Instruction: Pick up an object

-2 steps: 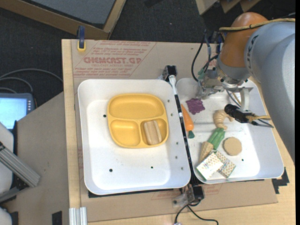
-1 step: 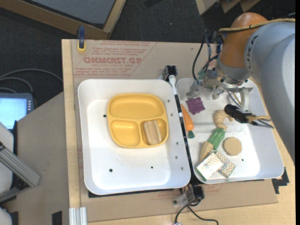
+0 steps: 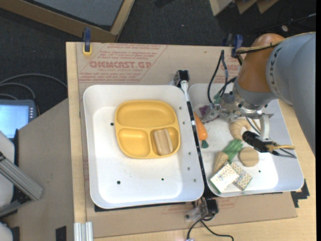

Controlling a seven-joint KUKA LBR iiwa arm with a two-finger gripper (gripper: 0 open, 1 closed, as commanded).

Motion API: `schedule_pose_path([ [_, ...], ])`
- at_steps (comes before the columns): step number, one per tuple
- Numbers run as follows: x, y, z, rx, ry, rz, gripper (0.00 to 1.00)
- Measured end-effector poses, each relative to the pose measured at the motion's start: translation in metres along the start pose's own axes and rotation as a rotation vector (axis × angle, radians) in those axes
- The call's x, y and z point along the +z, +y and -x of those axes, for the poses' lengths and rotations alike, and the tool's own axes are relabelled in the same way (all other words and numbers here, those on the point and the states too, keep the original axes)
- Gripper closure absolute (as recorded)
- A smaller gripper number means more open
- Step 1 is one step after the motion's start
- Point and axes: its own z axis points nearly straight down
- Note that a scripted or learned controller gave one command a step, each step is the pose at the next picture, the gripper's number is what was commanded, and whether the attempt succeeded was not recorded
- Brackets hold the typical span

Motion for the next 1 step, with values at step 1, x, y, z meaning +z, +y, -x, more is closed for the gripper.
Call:
schedule_pose_path([
  [1, -0.0014, 0.0392, 0.0012, -0.003, -0.003, 0.012, 0.0],
])
